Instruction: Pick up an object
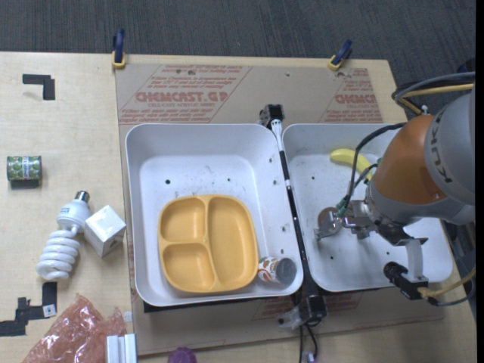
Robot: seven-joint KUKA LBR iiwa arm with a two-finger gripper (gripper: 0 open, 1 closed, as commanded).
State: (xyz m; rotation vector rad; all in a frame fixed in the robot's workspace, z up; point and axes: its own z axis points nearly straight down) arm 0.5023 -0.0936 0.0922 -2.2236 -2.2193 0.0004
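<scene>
A yellow banana-like object (348,157) lies at the back of the right bin (333,274), partly hidden by the arm. A yellow divided plate (208,242) fills much of the left bin (144,165). A small can with a patterned label (275,271) lies on its side at that bin's front right corner, touching the plate's edge. My gripper (330,222) hangs low over the middle of the right bin, in front of the banana and apart from it. I see nothing held in it.
The arm's orange band (404,169) and grey body cover the right bin's right half. Outside the bins, at the left, lie a spiral light bulb (62,240), a white cube (105,230), a green can (23,169) and a pink mesh bag (72,331).
</scene>
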